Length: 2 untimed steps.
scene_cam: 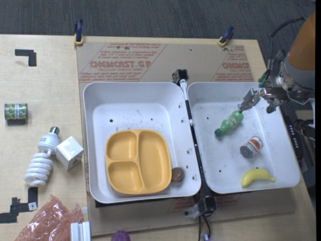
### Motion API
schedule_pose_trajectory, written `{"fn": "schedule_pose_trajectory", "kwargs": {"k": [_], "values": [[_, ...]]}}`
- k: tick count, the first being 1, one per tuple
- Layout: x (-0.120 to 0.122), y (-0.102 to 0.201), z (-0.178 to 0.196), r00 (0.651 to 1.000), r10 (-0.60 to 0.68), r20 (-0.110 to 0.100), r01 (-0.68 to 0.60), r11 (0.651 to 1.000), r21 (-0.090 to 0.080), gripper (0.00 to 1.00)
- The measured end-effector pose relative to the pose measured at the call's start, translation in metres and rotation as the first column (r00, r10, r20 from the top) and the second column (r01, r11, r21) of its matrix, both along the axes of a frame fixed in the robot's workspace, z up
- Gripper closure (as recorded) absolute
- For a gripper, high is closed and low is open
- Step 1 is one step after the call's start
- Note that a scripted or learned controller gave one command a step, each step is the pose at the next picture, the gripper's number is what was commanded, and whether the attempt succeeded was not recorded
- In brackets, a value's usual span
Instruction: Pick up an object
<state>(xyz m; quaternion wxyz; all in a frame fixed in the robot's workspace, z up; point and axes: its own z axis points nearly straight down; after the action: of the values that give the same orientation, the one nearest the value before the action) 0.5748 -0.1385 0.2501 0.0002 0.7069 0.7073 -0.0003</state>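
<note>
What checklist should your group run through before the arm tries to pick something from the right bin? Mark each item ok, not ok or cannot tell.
1. Gripper is over the right bin: ok.
2. Nothing is held between its fingers: ok.
3. Green bottle lies just below the gripper, apart from the other objects: ok.
4. Small can and banana lie clear of the bottle: ok.
5. Fingers are lined up across the bottle: cannot tell.
</note>
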Motion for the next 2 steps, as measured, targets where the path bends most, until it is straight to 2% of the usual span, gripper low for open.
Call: {"fn": "schedule_pose_trajectory", "kwargs": {"k": [1,2], "values": [[0.003,-0.027,-0.158,1.000,-0.002,0.000,0.002,1.000,0.000,0.00],[0.003,-0.028,-0.147,1.000,-0.004,0.002,0.004,1.000,-0.001,1.00]]}}
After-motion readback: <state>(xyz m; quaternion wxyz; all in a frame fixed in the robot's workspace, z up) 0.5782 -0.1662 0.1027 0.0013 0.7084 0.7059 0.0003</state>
